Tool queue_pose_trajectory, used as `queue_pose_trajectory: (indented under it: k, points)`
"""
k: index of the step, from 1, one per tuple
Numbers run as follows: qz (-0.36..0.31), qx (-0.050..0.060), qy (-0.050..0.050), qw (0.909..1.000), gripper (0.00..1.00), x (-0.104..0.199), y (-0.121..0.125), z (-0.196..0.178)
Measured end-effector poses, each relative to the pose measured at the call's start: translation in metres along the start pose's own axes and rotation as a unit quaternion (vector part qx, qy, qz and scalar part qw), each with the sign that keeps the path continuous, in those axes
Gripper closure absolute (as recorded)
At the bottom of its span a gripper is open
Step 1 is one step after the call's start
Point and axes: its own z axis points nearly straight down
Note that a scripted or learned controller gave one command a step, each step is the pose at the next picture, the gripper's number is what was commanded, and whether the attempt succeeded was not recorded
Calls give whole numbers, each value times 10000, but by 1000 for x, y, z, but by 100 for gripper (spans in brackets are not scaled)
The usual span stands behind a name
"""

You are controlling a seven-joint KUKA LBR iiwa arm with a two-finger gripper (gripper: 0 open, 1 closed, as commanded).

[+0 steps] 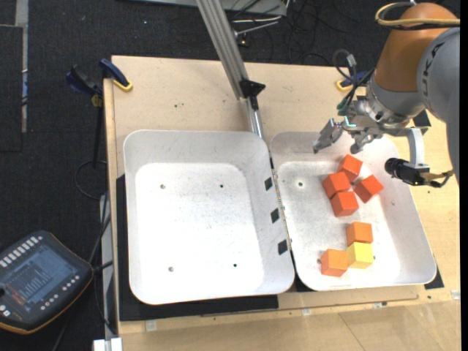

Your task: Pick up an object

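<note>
Hovering tool (338, 139), fingers spread and holding nothing, above the right bin's (409, 269) far edge. I judge the nearest orange block (351, 166) lies just beside it, toward the bin's middle.

A grey handheld control pendant (36, 280) lies on the dark floor off the desk's (183, 93) front left corner. Blue-and-yellow clamps (110, 75) grip the desk's far left corner. A slanted aluminium rail (223, 39) crosses its far edge.
</note>
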Motion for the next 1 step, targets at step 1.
queue_pose_trajectory:
  k: [1]
  points:
    - [-7,-21,-8,10000,0,0,1,-3]
